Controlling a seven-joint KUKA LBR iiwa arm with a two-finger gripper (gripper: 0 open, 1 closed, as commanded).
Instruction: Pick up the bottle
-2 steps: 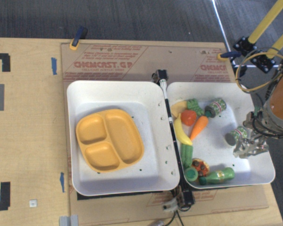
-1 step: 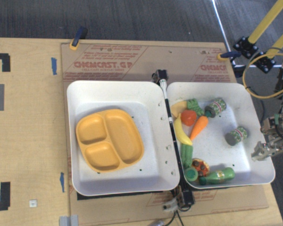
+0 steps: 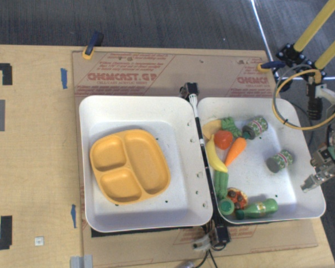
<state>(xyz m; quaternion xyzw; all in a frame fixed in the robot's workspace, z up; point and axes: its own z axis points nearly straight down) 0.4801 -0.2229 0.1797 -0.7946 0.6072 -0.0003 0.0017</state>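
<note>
Green bottle (image 3: 257,208) is lying on its side at the lower edge of the right bin (image 3: 301,149), in the frame's lower right. At the far right, the hand (image 3: 318,177) is hovering beside that bin's rim; its opening cannot be told.

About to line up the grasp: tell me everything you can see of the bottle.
The bottle is green with a shiny plastic look and a lighter label band around its middle. It lies on its side near the front wall of the right bin, long axis roughly left-right, tilted slightly. Its left end sits against a cluster of small toys. The hand is at the bin's right rim, apart from it.
</note>
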